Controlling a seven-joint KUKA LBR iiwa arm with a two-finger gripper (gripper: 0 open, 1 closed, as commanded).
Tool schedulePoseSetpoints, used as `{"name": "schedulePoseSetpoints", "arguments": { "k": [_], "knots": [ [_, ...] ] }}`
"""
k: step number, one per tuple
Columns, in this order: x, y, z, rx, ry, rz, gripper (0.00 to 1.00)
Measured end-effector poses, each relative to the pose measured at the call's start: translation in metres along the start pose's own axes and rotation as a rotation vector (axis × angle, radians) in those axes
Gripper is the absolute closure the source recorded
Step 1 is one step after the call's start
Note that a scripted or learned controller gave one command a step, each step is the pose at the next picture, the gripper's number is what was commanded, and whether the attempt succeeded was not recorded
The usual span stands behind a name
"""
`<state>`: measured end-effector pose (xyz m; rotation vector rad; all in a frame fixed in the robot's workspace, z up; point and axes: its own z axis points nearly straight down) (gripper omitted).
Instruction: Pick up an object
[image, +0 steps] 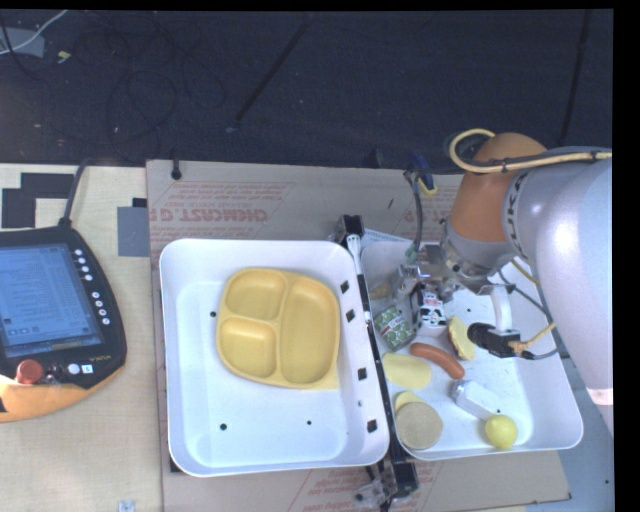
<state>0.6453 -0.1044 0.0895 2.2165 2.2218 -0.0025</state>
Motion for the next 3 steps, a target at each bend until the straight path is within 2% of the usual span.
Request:
{"name": "schedulePoseSetpoints", "arguments": {
  "k": [1, 2, 3],
  "knots": [
    [0.015, -0.026, 0.0, 0.0, 0.002, 0.005, 0.0],
    [0.018, -0.003, 0.001, 0.014, -0.003, 0.005, 0.0],
    [0.043, 0.001, -0.106, -0.008, 0.004, 0.0, 0.0]
  ]
}}
